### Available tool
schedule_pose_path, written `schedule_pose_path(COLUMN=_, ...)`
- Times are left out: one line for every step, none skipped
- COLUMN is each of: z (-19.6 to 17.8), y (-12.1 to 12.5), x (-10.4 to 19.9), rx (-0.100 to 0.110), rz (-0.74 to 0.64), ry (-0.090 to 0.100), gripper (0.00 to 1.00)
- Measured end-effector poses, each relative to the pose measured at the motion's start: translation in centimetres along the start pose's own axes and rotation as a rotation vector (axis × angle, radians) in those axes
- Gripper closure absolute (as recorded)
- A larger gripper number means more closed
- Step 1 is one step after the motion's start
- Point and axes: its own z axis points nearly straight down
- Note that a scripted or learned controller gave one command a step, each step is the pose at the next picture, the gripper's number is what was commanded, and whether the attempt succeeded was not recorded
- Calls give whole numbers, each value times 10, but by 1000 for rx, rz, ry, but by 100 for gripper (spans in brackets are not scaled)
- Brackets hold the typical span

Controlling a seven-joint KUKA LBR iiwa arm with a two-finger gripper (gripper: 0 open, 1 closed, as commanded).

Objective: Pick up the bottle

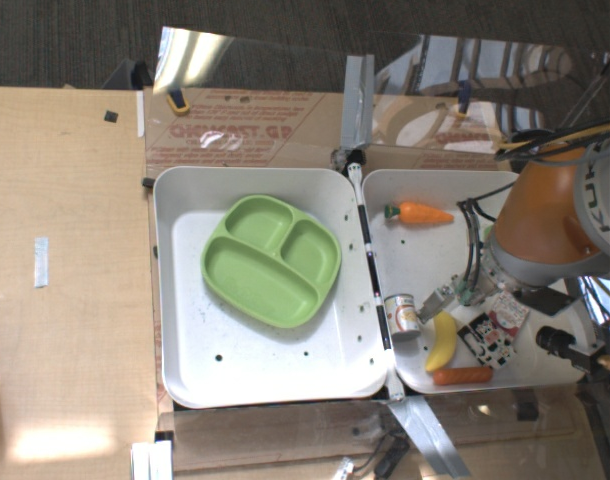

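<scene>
The bottle (401, 314) is small and silvery with a pale label. It rests at the left wall of the right bin (415, 253), near the front. My gripper (449, 295) hangs low over the right bin, just right of the bottle and above the banana (442, 340). A small gap seems to separate it from the bottle. The grey arm with its orange band (541, 213) comes in from the right and hides part of the bin floor behind it.
An orange carrot (419, 213) lies at the back of the right bin. A red-orange piece (463, 375) and a black-and-white packet (490, 333) lie at the front right. In the left bin (185, 348) sits a green divided plate (272, 260).
</scene>
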Motion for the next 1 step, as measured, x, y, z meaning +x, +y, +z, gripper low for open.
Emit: schedule_pose_path(z=-7, y=1, x=2, rx=2, rz=3, ry=6, gripper=100)
